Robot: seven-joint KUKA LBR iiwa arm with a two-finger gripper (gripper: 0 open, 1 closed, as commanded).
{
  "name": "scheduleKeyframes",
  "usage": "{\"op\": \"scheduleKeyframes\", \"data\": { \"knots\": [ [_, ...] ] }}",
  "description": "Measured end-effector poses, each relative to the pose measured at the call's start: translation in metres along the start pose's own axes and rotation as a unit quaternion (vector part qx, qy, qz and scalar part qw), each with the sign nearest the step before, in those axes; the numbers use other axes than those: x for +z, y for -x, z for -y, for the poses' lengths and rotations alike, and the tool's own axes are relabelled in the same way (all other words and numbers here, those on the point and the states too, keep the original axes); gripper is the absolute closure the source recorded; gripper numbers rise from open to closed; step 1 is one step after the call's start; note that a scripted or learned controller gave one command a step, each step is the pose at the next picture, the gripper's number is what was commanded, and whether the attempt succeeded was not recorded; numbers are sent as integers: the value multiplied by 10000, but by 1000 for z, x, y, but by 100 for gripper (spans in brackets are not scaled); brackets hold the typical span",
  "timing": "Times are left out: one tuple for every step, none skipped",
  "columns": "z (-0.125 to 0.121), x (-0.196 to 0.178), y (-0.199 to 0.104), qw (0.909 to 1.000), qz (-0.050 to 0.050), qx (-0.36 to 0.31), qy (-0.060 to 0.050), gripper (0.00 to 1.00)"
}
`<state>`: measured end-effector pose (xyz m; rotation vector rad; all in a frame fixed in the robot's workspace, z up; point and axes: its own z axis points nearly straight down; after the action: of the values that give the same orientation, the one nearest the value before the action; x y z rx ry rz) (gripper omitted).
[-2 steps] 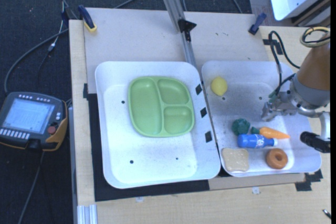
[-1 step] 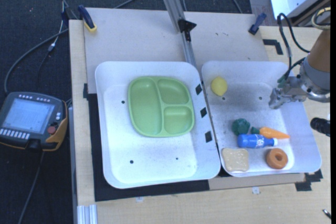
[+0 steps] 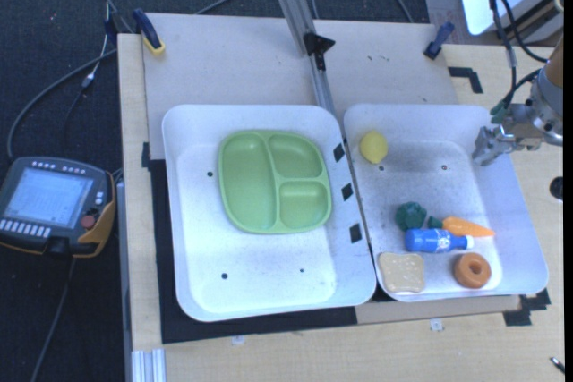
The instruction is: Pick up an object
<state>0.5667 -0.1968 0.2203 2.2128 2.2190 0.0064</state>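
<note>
Gripper [image 3: 491,141] at three o'clock, above right bin's [image 3: 510,192] rim, nothing visibly held; opening impossible to judge. Down at five o'clock in that bin: carrot [image 3: 469,227], blue bottle [image 3: 437,240], broccoli [image 3: 411,214], donut [image 3: 472,269], bread [image 3: 400,272]. Lemon [image 3: 373,147] near centre. Green plate [image 3: 274,181] in left bin [image 3: 197,282], nine o'clock.

Left bin [image 3: 201,282]: green tray [image 3: 273,181]. Right bin [image 3: 515,219]: lemon [image 3: 373,147], broccoli [image 3: 411,215], carrot [image 3: 467,227], blue bottle [image 3: 436,240], bread [image 3: 401,272], donut [image 3: 472,269]. End effector [image 3: 492,143] at right rim.
</note>
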Motion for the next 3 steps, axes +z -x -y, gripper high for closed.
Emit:
{"op": "scheduleKeyframes", "data": {
  "knots": [
    [-1,-4,0,10000,-9,7,-28,100],
    [-7,4,-58,10000,-26,-17,-48,100],
    [-9,1,-102,10000,-28,-17,-47,100]
  ]
}}
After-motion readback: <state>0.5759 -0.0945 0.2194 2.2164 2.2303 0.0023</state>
